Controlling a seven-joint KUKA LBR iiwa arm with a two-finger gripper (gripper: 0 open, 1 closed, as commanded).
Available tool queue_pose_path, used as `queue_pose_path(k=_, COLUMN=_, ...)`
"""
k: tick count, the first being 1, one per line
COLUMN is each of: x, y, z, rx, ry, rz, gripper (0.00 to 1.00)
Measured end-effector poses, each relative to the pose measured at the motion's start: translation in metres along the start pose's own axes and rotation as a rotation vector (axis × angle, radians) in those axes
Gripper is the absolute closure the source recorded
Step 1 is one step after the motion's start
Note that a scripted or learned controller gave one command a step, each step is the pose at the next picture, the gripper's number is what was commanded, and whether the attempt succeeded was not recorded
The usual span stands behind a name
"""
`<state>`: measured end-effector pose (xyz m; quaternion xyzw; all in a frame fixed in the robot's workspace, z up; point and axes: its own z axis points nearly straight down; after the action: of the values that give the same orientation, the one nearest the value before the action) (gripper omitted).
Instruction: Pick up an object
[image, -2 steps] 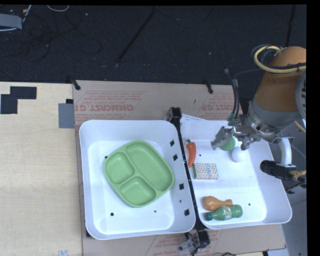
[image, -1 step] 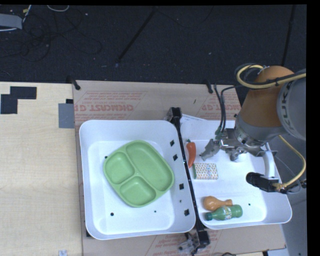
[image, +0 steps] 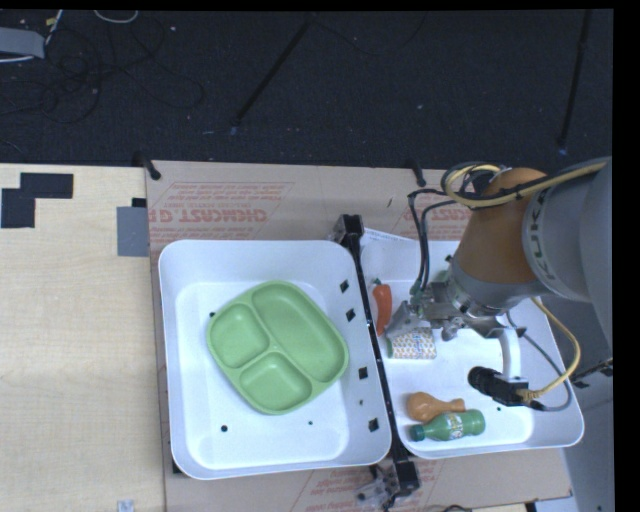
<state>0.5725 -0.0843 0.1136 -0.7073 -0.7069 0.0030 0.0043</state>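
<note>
Gripper (image: 418, 322): low in the right bin (image: 562, 425), near that bin's left wall, with the arm (image: 500, 245) above it reaching in from the right. Whether it is spread or closed cannot be told, and nothing is seen in its grasp.

Block (image: 413, 346): small, white and speckled, lying on the bin floor just below the gripper in the view. Contact between the two cannot be judged.

Carrot (image: 382, 303): orange, lying along the left wall, just beside the gripper.

Tan piece (image: 432, 406) and green bottle (image: 452, 427): both lying on their sides near the front edge of the right bin, close together, apart from the gripper.

Left bin (image: 190, 425): holds a green divided plate (image: 277, 345), lying flat at its centre.

Both bins rest on cardboard (image: 230, 200) on the bench (image: 70, 350).
</note>
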Motion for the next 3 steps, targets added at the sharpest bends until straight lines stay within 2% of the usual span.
queue_pose_path(k=1, x=0.001, y=-0.001, z=0.028, rx=-0.004, ry=0.0, rz=0.001, gripper=0.0)
queue_pose_path(k=2, x=0.0, y=-0.001, z=0.017, rx=-0.004, ry=0.0, rz=0.008, gripper=1.0)
queue_pose_path(k=3, x=-0.009, y=0.001, z=-0.028, rx=-0.011, ry=-0.002, rz=0.006, gripper=1.0)
